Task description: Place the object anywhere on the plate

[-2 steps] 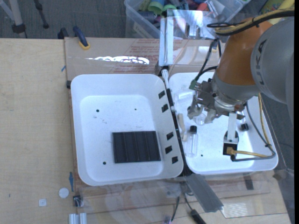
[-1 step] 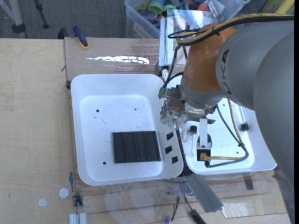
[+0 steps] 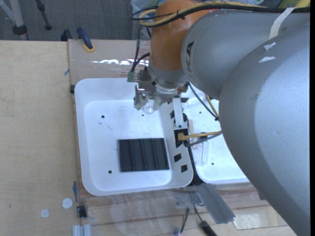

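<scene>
A black ribbed rectangular plate (image 3: 143, 155) lies flat in the left white bin (image 3: 93, 132), toward its front. My gripper (image 3: 145, 103) hangs over the back right part of that bin, above and behind the plate, apart from it. A small pale, glassy-looking shape (image 3: 148, 108) shows at the gripper's tip; I cannot make out whether it is a held object or part of the hand. The orange band and grey arm cover the view's upper right.
The right bin (image 3: 221, 168) is mostly hidden under the arm; a faint clear item (image 3: 203, 152) lies near its left wall. Blue clamps (image 3: 86, 40) sit on the bench behind the left bin. Small bits (image 3: 66, 203) lie on the wood at the front left.
</scene>
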`<state>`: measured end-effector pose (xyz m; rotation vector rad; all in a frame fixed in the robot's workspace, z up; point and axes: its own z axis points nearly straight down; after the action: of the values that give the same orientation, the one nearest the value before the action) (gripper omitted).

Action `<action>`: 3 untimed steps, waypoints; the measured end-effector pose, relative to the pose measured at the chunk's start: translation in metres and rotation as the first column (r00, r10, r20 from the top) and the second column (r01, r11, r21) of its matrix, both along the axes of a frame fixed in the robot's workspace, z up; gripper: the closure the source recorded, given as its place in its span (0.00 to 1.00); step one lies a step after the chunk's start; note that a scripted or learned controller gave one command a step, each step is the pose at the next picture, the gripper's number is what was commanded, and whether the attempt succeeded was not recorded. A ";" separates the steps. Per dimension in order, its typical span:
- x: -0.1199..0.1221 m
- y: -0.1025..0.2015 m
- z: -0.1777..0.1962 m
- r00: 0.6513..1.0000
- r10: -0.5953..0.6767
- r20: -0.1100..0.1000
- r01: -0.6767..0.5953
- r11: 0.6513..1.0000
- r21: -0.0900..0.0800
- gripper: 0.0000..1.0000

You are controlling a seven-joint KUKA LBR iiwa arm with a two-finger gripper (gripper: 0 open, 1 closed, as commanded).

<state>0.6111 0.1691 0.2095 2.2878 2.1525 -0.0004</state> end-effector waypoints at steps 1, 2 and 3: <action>-0.024 0.026 0.106 0.835 0.550 0.004 -0.550 0.835 -0.001 1.00; 0.045 0.009 0.075 0.978 0.210 0.003 -0.210 0.978 0.000 1.00; 0.055 0.033 0.047 0.777 0.630 -0.001 -0.630 0.777 0.001 1.00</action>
<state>0.6660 0.2019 0.2567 1.4378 2.7942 -0.0004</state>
